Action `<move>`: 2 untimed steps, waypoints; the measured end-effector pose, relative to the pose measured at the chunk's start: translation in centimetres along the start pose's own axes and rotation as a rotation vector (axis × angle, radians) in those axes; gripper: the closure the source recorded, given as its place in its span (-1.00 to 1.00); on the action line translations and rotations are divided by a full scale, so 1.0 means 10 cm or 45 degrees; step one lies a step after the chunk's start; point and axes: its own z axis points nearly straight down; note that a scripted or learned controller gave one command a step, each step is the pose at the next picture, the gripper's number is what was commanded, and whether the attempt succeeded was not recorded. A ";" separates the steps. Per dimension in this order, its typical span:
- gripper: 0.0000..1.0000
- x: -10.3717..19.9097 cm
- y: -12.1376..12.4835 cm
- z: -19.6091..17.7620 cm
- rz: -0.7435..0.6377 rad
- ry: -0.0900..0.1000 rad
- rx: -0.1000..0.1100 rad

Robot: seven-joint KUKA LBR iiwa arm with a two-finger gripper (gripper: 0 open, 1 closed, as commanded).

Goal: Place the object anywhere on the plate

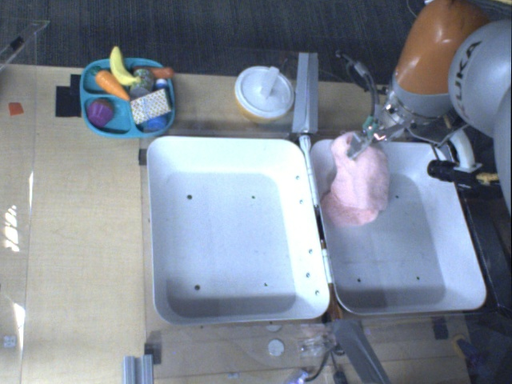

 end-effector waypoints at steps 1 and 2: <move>1.00 0.00 0.04 -0.40 -0.007 -0.002 -0.004; 1.00 0.54 0.10 -0.33 -0.523 0.002 -0.001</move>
